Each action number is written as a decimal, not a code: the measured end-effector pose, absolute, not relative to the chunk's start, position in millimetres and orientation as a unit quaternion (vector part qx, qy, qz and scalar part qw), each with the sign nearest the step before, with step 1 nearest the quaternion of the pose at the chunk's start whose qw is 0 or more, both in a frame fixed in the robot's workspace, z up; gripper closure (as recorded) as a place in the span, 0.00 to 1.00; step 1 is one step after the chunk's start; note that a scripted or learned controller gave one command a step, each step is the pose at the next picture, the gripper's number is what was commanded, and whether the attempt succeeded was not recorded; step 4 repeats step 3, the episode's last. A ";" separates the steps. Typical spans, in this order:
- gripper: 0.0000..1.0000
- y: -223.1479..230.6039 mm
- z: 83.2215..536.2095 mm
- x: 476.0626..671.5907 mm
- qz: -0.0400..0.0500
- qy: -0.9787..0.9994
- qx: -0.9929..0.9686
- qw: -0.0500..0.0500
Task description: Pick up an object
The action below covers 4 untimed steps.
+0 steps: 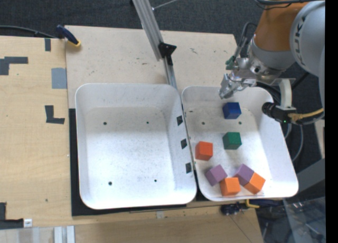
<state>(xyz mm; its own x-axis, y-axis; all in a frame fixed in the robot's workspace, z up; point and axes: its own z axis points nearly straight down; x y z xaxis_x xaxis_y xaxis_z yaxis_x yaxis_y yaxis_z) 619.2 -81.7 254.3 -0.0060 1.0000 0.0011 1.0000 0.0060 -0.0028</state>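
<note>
Blue cube, small and matte like a foam block, is sitting on the floor of the right-hand shallow white bin, toward the bin's far end. It is resting by itself, apart from the other blocks. The two-finger metal gripper is hanging just above and slightly to the left of the blue cube, at the bin's far rim; nothing is showing between its tips. Whether the jaws are spread or pressed together cannot be told from this angle. The grey robot arm with its orange band is reaching in from the right.

Nearer the camera in the same bin, a small green cube is sitting just below the blue one. A red-orange cube is lying to its left. At the near end, four blocks are clustering together: a purple cube, an orange cube, a second purple cube and a second orange cube.

The left-hand shallow white bin is sitting beside the right one, their rims touching.
</note>
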 end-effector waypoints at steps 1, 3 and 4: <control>1.00 -26.5 257.6 631.6 0.000 -0.710 -0.705 0.001; 1.00 86.6 239.8 656.6 0.000 -0.710 -0.705 0.001; 1.00 86.6 239.8 656.6 0.000 -0.710 -0.705 0.001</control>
